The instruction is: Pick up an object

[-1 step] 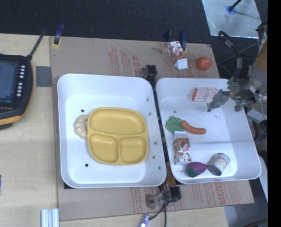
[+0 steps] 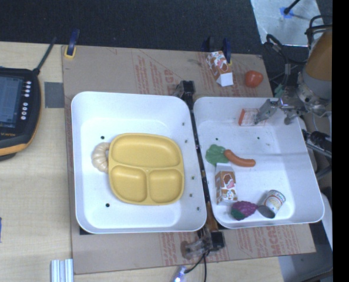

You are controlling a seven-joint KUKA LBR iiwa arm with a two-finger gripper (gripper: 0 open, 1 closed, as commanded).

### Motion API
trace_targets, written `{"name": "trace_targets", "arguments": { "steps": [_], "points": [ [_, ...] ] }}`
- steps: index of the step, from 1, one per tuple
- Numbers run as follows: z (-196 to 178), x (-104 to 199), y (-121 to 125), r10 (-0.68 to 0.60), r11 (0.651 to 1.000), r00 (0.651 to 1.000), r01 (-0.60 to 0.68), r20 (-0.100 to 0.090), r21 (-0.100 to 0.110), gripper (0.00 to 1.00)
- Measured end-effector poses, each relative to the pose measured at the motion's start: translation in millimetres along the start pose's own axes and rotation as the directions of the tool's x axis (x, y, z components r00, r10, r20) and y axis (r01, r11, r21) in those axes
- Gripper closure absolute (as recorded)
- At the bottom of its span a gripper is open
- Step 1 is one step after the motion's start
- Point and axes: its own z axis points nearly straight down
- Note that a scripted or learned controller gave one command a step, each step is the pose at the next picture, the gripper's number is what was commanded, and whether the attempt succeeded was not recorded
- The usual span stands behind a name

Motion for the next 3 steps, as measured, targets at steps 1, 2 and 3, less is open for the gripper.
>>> {"name": "trace_targets", "arguments": {
  "steps": [1,2,3],
  "points": [
    [56,61,-82,-0.001,1.0,1.0,0.001,-0.001,0.002,0.0],
    [55,93,8,0.001,1.0,1.0,-0.001,-0.002,-0.002,0.0],
    [56,108,-102,-0.001,1.0,1.0,0.001,-0.001,0.001,0.0]
  ]
}}
